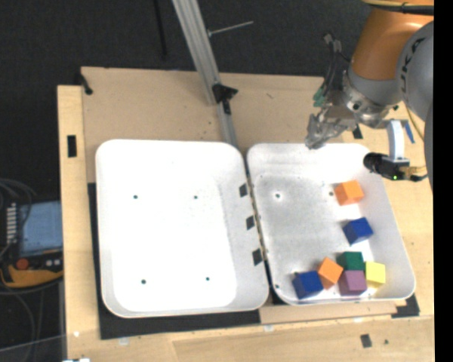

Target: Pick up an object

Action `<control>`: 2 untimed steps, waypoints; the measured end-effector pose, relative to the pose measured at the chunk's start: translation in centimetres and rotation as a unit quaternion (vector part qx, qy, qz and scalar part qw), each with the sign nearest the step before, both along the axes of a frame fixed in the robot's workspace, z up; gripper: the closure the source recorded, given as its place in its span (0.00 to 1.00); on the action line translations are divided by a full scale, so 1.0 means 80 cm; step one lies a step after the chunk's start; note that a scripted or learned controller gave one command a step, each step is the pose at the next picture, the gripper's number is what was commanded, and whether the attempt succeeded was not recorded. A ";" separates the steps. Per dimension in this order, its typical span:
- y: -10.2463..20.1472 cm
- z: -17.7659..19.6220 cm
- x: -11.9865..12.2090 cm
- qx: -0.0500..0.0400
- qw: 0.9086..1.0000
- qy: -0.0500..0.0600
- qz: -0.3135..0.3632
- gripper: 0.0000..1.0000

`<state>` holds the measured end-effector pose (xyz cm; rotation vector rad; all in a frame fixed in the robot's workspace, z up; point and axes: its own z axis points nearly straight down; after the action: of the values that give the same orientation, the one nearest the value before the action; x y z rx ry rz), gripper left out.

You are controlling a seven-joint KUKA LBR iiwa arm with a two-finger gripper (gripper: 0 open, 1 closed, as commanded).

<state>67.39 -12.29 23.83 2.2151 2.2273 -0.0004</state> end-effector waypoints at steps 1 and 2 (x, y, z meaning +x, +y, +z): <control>0.061 -0.011 -0.006 0.000 1.000 0.000 0.000 1.00; 0.117 -0.002 -0.013 0.001 1.000 0.000 0.000 1.00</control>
<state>66.36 -2.93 23.63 2.2152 2.2295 0.0015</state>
